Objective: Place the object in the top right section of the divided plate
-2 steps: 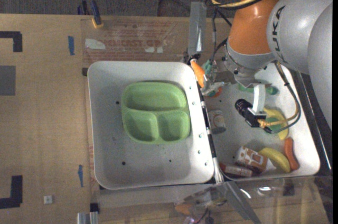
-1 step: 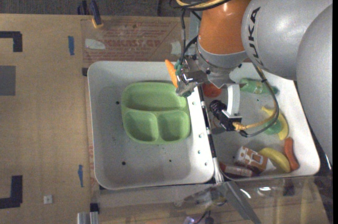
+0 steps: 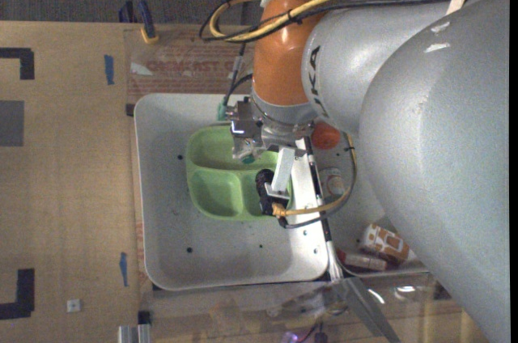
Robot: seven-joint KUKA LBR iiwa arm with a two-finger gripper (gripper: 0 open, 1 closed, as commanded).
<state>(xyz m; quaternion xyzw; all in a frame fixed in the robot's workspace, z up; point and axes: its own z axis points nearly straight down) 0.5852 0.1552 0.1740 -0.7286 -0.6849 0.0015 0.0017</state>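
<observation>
white bin (image 3: 162,236) | green divided plate (image 3: 212,188) | arm (image 3: 388,91) lettering "KUKA", part hidden

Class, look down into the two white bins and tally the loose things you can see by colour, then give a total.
Green: 1, the divided plate
Orange-red: 1, a round object beside the wrist
Brown and white: 1, a packet
Red and pale: 1, a stick-like item
Total: 4

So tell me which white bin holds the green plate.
The left bin, the one under the gripper: the green divided plate lies in it. The right bin holds small packaged items instead.
</observation>
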